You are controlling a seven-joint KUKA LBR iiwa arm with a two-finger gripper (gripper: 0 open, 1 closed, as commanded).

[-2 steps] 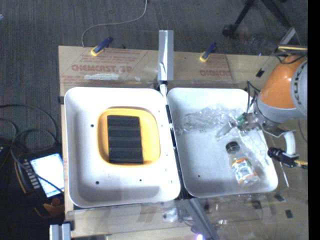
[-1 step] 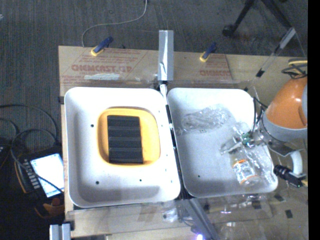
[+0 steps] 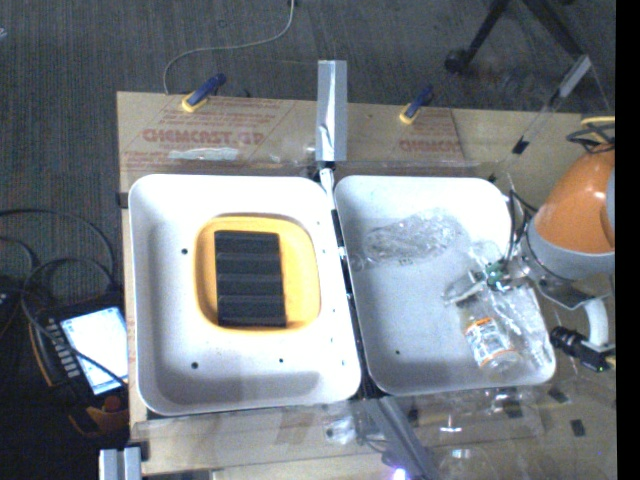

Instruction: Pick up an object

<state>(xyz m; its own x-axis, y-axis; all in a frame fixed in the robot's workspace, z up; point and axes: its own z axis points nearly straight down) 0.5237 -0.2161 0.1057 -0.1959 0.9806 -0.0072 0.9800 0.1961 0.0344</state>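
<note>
A yellow tray-like object (image 3: 305,268) with a black ridged insert (image 3: 248,278) lies in the middle of the left bin (image 3: 160,298). The right bin (image 3: 400,328) holds a crumpled clear plastic piece (image 3: 410,236) near its far side. A clear plastic bottle with a white and orange label (image 3: 488,340) lies in its near right corner. More crinkled clear plastic (image 3: 520,313) sits beside the bottle. My gripper (image 3: 498,273) hangs low over the right side of the right bin, just above the bottle and the crinkled plastic. The orange band (image 3: 578,213) and grey wrist hide most of it.
The two bins meet at a central divider (image 3: 340,268). Two clamps with blue handles (image 3: 203,90) (image 3: 417,101) and an upright metal post (image 3: 331,108) stand on the cardboard-covered bench behind the bins. A tablet and cables (image 3: 85,343) lie left of the bench.
</note>
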